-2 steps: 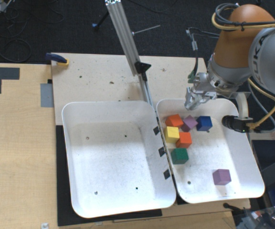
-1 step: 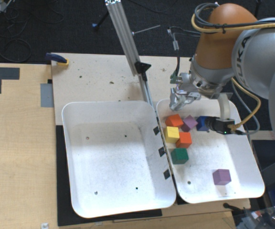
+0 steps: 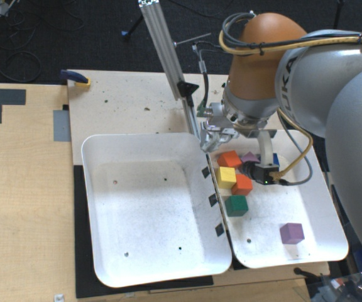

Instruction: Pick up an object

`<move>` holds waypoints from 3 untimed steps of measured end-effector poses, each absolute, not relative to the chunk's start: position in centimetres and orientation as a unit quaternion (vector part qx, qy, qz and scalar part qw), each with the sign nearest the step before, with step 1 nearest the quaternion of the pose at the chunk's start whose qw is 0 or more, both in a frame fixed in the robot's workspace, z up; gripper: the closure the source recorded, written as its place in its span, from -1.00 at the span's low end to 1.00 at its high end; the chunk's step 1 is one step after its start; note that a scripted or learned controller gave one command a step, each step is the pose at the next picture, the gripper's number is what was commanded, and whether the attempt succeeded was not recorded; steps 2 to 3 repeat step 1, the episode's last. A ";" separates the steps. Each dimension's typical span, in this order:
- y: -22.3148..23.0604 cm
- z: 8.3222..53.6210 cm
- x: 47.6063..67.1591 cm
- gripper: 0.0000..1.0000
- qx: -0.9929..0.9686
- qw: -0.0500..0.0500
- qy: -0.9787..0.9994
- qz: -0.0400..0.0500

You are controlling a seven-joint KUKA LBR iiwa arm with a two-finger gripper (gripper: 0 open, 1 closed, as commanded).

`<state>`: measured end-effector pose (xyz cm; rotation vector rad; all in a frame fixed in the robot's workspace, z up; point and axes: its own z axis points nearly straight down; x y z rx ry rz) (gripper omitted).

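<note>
The right bin [image 3: 319,247] holds several small blocks. An orange block [image 3: 229,159], a yellow block [image 3: 226,177], a second orange block [image 3: 242,184] and a green block [image 3: 236,204] cluster near its left wall. A purple block [image 3: 291,233] sits apart toward the front right. A small purple piece [image 3: 250,158] lies behind the cluster, partly under the arm. My gripper [image 3: 211,136] hangs over the far left corner of this bin, just above and left of the first orange block. Nothing shows in its grasp.
The left bin [image 3: 99,168] sits beside the right one, with black clips along the shared wall [image 3: 213,200]. A slanted aluminium bar [image 3: 168,61] rises behind the gripper. A blue and yellow clamp [image 3: 74,77] lies at the bench's far left corner.
</note>
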<state>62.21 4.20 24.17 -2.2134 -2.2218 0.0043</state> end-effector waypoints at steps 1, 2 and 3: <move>8.6 24.0 60.6 1.00 -0.706 0.002 -0.708 0.002; 8.6 24.0 60.6 1.00 -0.706 0.002 -0.708 0.002; 8.6 24.0 60.6 1.00 -0.706 0.002 -0.708 0.002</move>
